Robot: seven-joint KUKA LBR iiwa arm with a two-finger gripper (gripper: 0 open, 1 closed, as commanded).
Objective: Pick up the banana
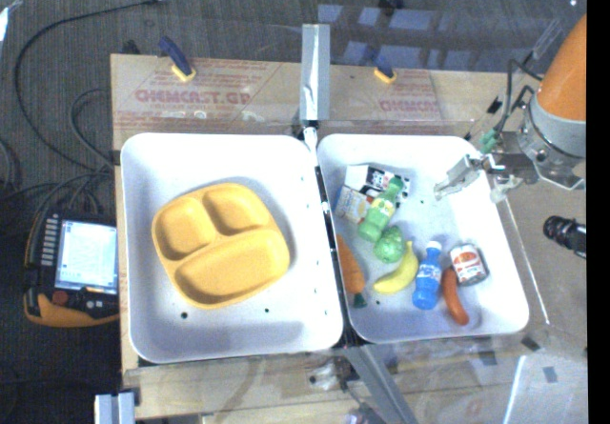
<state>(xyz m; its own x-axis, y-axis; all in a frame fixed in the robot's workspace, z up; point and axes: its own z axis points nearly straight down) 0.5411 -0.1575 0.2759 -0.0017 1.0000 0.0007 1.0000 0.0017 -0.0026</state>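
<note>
Right bin: the banana lies near the front, curved, tip toward the bin's middle. A green toy vegetable touches its upper end; a blue bottle lies just beside it on the right. A carrot rests at the left wall, a small red-labelled can and a sausage sit further right, and small cartons lie toward the back.

Left bin: one yellow compartment tray.

Gripper: I see it over the right bin's back right part, well apart from the banana, carrying nothing; whether it is wide or narrow I cannot tell.

Step, as I judge it: approach, no grasp begun. Next I need travel toward the front-left, then a descent across the banana's middle, clear of bottle and vegetable.
</note>
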